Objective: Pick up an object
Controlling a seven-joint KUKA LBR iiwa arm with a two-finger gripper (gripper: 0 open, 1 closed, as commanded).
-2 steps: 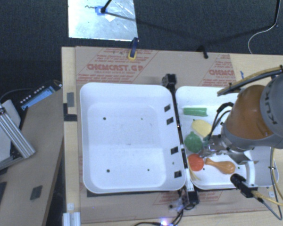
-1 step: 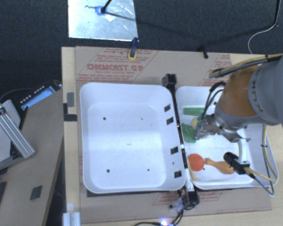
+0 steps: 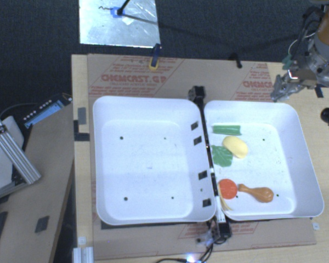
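Hand [image 3: 279, 88] hangs above the right bin's [image 3: 301, 141] far rim, its grip apparently unreadable; toys [image 3: 236, 147] lie below-left of it.

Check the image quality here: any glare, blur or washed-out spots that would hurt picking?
Camera view: strong glare on the foil sheet at top; both white bins bright but dots and the yellow object stay readable; the tool at the right bin's far corner is soft and low-contrast; shadows faint.
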